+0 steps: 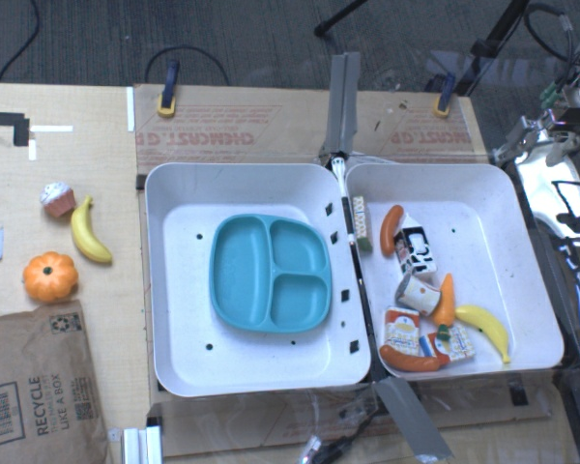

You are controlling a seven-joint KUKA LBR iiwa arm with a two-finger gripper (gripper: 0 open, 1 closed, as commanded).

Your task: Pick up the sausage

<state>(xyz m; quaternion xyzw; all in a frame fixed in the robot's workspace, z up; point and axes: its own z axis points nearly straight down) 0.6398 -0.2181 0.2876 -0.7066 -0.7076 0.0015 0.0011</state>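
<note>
We find two sausage-like pieces in the right bin. One sausage lies at about eleven o'clock in that bin, tilted and free along most of its length, with a black-and-white carton just beside its lower end. A second sausage lies at about seven o'clock, partly tucked under a snack packet and some small wrappers. A carrot, a can and a banana crowd the five o'clock side.

We judge the upper one the easier target — probably a light plastic toy, stiff, with a smooth rounded skin that may slip. We would take it across its middle, jaws crosswise to its length, clear of the carton.

The arm sits at three o'clock past the bin; of the gripper's state we cannot tell. The left bin carries a teal divided plate.
</note>
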